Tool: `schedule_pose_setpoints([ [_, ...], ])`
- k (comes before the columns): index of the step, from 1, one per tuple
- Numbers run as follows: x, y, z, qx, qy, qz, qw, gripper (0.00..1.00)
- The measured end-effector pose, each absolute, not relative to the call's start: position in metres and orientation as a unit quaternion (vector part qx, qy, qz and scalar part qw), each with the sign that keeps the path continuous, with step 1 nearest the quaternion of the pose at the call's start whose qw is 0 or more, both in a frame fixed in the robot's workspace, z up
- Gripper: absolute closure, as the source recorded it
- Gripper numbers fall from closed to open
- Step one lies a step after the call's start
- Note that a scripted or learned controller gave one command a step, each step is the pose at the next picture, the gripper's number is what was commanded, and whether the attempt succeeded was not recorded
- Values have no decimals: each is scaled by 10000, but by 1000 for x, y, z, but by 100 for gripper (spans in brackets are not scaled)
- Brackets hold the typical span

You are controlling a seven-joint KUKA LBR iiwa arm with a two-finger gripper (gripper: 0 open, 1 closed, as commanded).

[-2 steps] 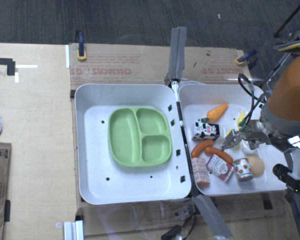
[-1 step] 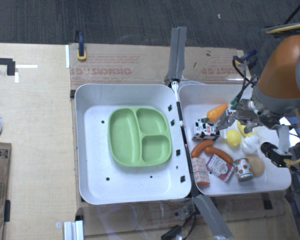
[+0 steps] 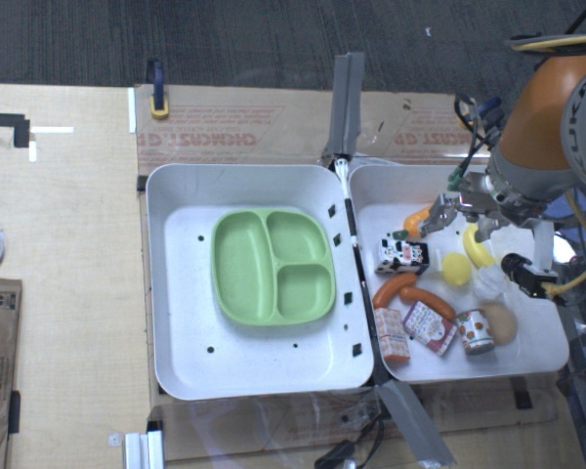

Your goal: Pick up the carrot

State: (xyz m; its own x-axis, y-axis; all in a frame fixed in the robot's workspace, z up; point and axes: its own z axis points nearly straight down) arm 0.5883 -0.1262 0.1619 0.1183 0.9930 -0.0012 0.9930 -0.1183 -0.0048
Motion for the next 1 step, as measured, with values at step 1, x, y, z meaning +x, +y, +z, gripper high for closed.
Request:
schedule_pose_setpoints([
  [1,643,-99,104,-8237,-5670,23,8,0],
])
